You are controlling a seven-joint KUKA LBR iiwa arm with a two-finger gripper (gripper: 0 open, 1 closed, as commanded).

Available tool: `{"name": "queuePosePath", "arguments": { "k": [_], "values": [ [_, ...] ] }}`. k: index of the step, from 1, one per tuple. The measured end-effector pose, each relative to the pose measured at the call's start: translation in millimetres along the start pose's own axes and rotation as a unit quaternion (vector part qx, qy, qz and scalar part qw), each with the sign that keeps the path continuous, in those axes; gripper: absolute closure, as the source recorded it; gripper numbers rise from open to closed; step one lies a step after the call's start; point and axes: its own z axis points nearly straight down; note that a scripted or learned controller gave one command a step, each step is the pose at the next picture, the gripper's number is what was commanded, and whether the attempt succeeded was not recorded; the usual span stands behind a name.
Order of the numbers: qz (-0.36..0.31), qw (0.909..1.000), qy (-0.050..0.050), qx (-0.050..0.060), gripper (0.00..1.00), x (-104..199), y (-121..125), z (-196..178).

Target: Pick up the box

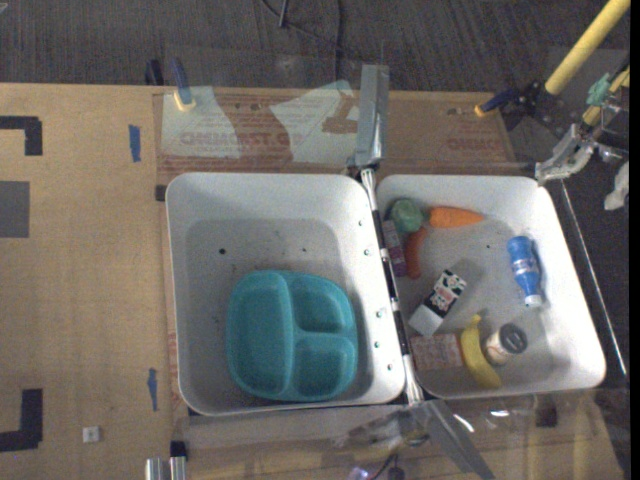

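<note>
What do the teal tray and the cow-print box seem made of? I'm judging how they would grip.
Teal tray: likely moulded plastic, matte with a soft sheen; uniform colour, rounded compartments. Cow-print box: probably printed cardboard or plastic, flat faces and sharp edges; too small to say which.

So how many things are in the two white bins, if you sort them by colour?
Teal: 1, the divided tray in the left bin.
Orange: 1, the carrot.
Green: 1, the round thing.
Blue: 1, the bottle.
Yellow: 1, the banana.
Black and white: 1, the box.
Dark-capped: 1, the jar.
Others too blurred to name.
Total: 7
</note>
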Motion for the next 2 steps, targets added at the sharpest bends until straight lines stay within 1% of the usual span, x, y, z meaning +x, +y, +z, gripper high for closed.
{"name": "queuePosePath", "arguments": {
  "k": [1,2],
  "values": [
    [-0.052,0.9986,0.002,0.002,0.00,-34.9,-34.6,255.1],
    [-0.113,0.9936,0.001,0.000,0.00,-54.2,-31.9,28.0]
  ]
}}
